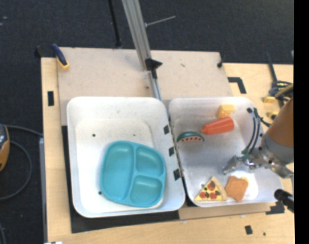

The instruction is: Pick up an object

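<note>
Progress: nothing lifted yet, judging by how things lie. All toy items rest on the floor of the right bin (pixel 195 108); the pick itself is still to do.

Hand (pixel 244 162) sits low over the right bin's near-right part, arm (pixel 282 128) entering from the right edge. Metal parts spread left and right at the wrist, but whether the fingers stand wide or narrow cannot be told from this view. No item is seen between them.

Nearest candidate: orange bread-like piece (pixel 237 188), lying flat just below the hand in the view, near the bin's front wall. Whether the hand touches it cannot be told. Pizza slice (pixel 211 191) lies just beside it to the left, touching or nearly so.

Other items, further off: carrot (pixel 218 126) up the bin from the hand, tilted; yellow block (pixel 226 110) beyond it near the far wall; watermelon slice (pixel 190 138) by the divider, well apart from the hand.

Left bin (pixel 83 116) holds a blue divided plate (pixel 132 173), far from the hand.

Judgement: early stage, approach only; the bread piece looks the likely target, with closing and lifting left
</note>
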`<action>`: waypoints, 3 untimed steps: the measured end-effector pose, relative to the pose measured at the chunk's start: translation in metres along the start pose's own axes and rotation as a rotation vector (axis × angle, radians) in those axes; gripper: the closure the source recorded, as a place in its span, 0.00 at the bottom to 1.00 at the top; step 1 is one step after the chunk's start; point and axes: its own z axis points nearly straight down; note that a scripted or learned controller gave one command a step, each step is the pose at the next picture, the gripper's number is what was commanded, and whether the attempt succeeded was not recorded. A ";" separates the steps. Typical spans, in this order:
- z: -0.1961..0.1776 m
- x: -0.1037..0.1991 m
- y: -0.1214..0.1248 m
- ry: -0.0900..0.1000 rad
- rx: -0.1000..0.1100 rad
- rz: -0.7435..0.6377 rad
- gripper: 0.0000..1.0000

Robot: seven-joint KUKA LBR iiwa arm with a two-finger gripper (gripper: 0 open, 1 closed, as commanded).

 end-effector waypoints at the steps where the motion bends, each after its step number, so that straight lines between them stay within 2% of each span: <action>1: -0.015 -0.002 0.002 -0.003 -0.008 0.003 1.00; 3: -0.105 0.002 0.002 -0.004 -0.010 -0.004 1.00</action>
